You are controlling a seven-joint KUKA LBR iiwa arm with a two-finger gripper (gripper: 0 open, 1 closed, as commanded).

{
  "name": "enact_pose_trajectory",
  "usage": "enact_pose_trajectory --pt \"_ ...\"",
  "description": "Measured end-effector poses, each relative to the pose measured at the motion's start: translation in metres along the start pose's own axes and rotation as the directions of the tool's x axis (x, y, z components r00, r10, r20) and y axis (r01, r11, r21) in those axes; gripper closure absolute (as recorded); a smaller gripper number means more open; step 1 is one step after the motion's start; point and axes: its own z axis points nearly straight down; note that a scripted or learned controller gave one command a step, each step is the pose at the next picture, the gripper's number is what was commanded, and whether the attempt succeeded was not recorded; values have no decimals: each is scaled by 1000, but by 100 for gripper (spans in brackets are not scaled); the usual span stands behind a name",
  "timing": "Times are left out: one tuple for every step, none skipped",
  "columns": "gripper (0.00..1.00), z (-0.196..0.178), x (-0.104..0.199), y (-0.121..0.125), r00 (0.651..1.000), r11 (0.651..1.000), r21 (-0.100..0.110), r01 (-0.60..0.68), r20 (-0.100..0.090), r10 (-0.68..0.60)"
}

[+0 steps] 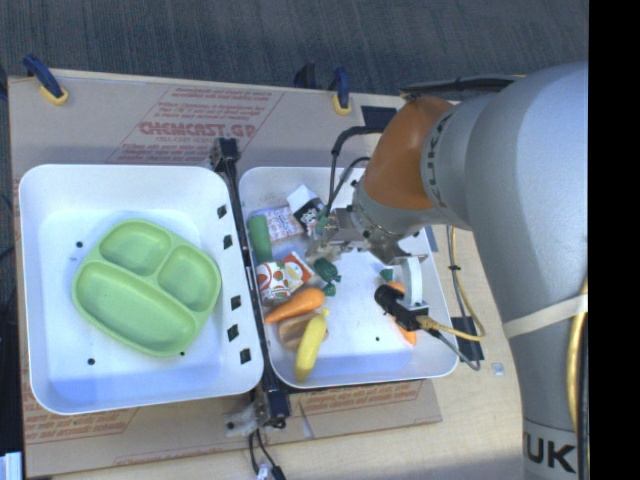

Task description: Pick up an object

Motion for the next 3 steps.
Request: enact_pose_trajectory --pt "100 -86 41 -52 1000 1000 7 -3 -1 3" --pt "100 -96 40 -51 1000 1000 7 0 0 0" --pt "100 -107 40 -50 1000 1000 5 4 0 -4"
